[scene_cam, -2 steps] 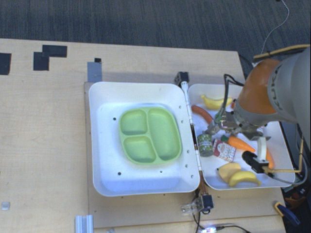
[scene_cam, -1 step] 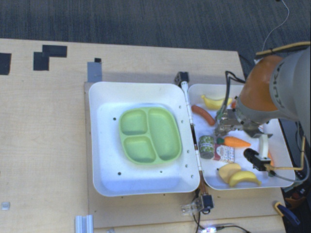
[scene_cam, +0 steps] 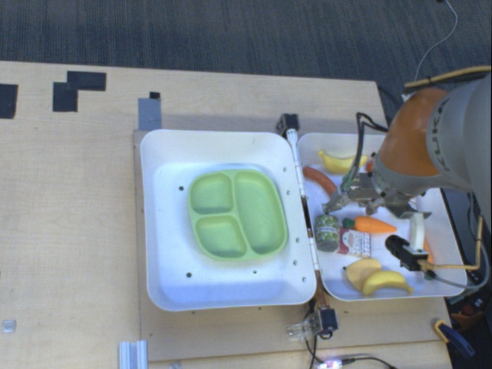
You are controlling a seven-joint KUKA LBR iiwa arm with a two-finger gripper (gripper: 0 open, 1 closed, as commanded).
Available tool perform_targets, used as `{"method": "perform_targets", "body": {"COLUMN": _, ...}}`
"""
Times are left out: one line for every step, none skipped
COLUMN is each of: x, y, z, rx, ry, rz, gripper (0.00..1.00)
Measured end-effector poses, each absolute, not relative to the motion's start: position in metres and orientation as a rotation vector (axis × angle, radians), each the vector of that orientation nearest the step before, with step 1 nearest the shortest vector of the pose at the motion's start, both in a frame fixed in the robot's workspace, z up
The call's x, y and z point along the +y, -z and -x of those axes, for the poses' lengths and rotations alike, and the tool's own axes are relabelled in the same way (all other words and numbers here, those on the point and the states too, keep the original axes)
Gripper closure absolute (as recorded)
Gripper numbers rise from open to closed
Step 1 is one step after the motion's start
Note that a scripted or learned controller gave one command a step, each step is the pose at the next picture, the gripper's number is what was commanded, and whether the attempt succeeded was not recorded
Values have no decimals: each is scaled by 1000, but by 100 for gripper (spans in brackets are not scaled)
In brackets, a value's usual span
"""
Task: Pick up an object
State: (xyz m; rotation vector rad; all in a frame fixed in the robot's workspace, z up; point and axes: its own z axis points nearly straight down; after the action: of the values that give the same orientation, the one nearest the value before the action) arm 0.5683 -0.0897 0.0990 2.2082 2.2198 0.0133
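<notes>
Camera view, looking down on the bench: the arm (scene_cam: pixel 430 141), grey with its orange band, reaches in over the right bin (scene_cam: pixel 450 279), and the gripper (scene_cam: pixel 355 198) hangs low among the toys there; whether it is apart or together I cannot tell, since the wrist covers most of it and the parts that show are too small to read; nothing can be seen clamped in it, so I judge that no object is picked up yet; just below the gripper and slightly to its left stands a small dark green can (scene_cam: pixel 327 231), with an orange carrot (scene_cam: pixel 374 225) to the gripper's lower right and a red-and-white packet (scene_cam: pixel 357 244) under that; up and to the left of the gripper lies a reddish sausage (scene_cam: pixel 320 180), and above it a yellow banana (scene_cam: pixel 338 161); farther below sit a second banana (scene_cam: pixel 384 283) and a pale yellow piece (scene_cam: pixel 361 268) touching it; well to the gripper's left, in the other bin (scene_cam: pixel 165 283), rests a green divided plate (scene_cam: pixel 236 214); the risk from here, as I judge it, is crowding: the can, carrot and packet lie so close together that a closing grip could catch two things or nudge one aside, and the round can could roll or slip out if taken off-centre.
</notes>
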Motion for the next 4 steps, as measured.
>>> {"method": "perform_targets", "body": {"x": -89, "y": -110, "z": -570, "rx": 2221, "ry": -17, "rz": -2204, "gripper": 100}}
{"method": "perform_targets", "body": {"x": -89, "y": -110, "z": -570, "rx": 2221, "ry": -17, "rz": -2204, "gripper": 0}}
{"method": "perform_targets", "body": {"x": -87, "y": -88, "z": -533, "rx": 2218, "ry": -11, "rz": -2213, "gripper": 0}}
{"method": "perform_targets", "body": {"x": -87, "y": -99, "z": -535, "rx": 2216, "ry": -17, "rz": -2207, "gripper": 100}}
